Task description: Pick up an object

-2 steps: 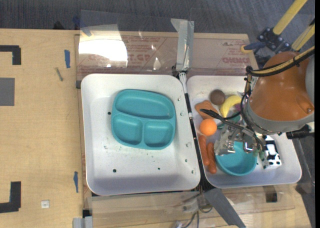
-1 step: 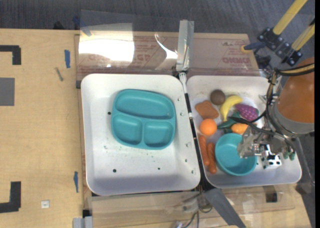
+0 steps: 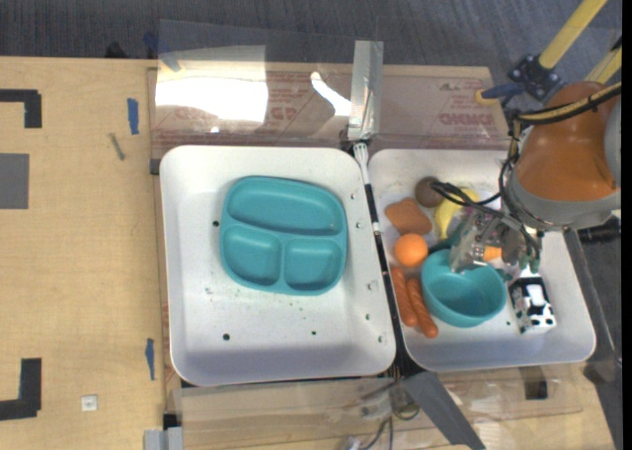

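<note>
Objects for picking, among them a teal bowl, an orange ball and a carrot, lie in the right bin, where our gripper hovers above the bowl's far rim, its state unreadable to us, so we judge nothing lifted yet.

Just below the gripper we see a teal bowl. To its left sits a bright orange ball, with a brown-orange piece above that and an orange-red carrot lower down. A yellow thing peeks out beside the gripper, near a dark brown one. Down to the right is a black-and-white spotted toy. The arm above is orange and grey. Far left, a teal divided plate lies in a white bin.
</note>
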You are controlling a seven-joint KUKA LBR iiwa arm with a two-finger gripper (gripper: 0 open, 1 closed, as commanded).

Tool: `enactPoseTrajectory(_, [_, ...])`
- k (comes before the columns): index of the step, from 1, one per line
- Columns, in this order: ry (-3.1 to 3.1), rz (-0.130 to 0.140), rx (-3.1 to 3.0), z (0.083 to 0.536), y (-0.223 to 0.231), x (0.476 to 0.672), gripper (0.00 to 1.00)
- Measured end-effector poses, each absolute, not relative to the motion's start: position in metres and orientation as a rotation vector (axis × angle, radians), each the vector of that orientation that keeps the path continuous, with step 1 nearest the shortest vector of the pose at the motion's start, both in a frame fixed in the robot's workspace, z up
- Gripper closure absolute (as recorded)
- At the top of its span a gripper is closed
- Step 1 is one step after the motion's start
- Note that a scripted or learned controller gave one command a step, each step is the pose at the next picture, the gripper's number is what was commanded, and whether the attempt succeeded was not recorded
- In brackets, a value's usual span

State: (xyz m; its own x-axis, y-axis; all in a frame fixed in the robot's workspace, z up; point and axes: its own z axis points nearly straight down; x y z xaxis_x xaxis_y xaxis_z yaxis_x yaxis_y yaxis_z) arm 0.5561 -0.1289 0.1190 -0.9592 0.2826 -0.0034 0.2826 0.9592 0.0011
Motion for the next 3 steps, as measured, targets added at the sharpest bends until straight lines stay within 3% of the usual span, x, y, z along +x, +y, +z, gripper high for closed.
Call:
enactPoseTrajectory(1, [3.075, -0.001, 0.56, 0.278, -0.152, 0.583, 1.0])
enactPoseTrajectory(2, [3.115, 0.002, 0.437, 0.178, -0.144, 0.559, 1.0])
enactPoseTrajectory(3, [3.106, 0.0, 0.435, 0.182, -0.145, 0.561, 0.0])
